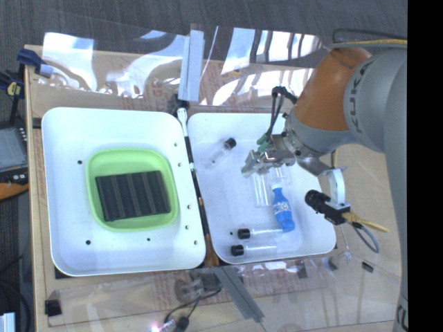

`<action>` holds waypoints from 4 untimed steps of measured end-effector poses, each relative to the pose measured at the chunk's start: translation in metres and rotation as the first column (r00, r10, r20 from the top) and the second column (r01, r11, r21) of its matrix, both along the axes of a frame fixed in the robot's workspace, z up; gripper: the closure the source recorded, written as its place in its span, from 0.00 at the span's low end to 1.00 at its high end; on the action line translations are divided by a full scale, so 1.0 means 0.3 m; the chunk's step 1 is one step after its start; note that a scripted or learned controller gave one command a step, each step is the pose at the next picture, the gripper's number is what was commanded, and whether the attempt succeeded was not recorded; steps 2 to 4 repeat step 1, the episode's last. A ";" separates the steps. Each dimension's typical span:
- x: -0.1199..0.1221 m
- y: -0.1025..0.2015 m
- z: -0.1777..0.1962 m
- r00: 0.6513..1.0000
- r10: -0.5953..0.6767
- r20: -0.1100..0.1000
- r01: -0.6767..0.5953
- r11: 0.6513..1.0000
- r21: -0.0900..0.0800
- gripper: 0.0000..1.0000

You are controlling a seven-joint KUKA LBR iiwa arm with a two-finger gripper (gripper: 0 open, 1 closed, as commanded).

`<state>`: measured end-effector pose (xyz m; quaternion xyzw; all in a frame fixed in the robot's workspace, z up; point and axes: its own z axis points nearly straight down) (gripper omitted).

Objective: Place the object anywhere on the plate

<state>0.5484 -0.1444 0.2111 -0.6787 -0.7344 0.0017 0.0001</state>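
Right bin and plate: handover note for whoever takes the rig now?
Gripper: low over the right bin, above a clear tube; whether it grips anything can't be told.
Things: blue tube beside the clear one; three more clear, dark-capped tubes in the same bin.
Green plate sits in the left bin, with a dark ridged insert.
Done: no tube on the plate.
Left: pick a tube, carry it left, set it on the plate.

Blue object (282,210) flat in right bin; green plate (131,189) in left.
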 end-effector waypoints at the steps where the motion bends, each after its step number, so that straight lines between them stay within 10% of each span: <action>1: 0.000 0.000 0.000 1.000 0.000 0.000 0.000 1.000 0.000 0.00; 4: 0.000 0.000 0.000 1.000 0.000 0.000 0.000 1.000 0.000 0.00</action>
